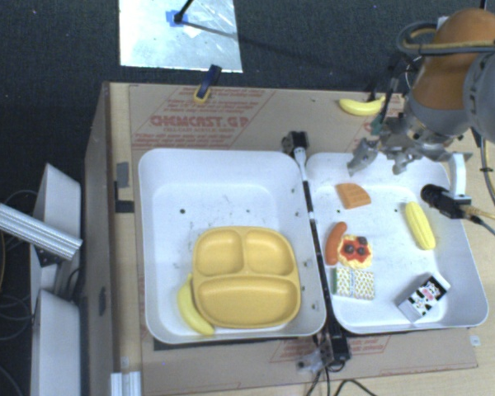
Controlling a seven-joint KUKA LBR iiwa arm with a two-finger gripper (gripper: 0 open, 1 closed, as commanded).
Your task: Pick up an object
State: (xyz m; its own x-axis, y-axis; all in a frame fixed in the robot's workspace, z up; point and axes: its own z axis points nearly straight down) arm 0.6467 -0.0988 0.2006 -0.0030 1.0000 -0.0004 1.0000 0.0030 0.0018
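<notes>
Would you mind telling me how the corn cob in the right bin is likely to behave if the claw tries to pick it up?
The corn cob looks rounded and elongated, so it may roll sideways if nudged. Its surface seems smooth and glossy, probably plastic, so it could slip from a grip. It lies apart from its neighbours, so a roll would likely meet nothing at first.

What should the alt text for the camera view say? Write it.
A grey robot arm's open gripper hovers over the back of the right bin, holding nothing. That bin holds toy food, including a corn cob and a hot dog. The left bin holds a yellow divided plate.
</notes>
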